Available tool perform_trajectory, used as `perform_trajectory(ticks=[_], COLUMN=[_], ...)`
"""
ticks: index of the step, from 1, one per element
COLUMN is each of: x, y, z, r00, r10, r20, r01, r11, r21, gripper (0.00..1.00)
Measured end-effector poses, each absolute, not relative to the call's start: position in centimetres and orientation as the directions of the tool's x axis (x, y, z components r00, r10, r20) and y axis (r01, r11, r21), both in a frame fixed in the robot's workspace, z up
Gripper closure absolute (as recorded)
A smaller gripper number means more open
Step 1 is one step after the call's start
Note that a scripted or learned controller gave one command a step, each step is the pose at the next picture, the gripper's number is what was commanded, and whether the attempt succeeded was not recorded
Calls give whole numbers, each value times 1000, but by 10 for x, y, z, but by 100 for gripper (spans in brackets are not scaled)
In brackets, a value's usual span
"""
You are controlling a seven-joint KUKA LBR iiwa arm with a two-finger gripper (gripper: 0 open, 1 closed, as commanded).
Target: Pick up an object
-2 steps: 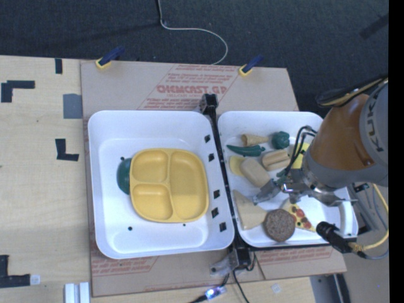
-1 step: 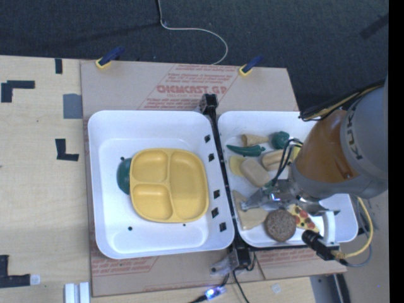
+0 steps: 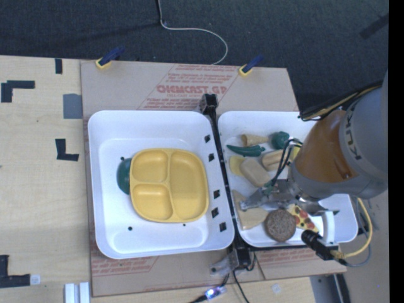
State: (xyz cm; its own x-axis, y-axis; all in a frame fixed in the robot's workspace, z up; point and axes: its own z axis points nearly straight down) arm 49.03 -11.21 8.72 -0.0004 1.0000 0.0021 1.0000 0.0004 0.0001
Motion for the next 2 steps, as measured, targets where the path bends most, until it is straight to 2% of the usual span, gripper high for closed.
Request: perform_trajectory(ticks=[1,2], x=[493,494], y=[-109,-116], z=[100,144], r00=[-3,-1], r10=[1000,1000], r20=[7,-1], r01=[1000,1000], r11=[3,1], r21=[5,1], gripper=[100,100])
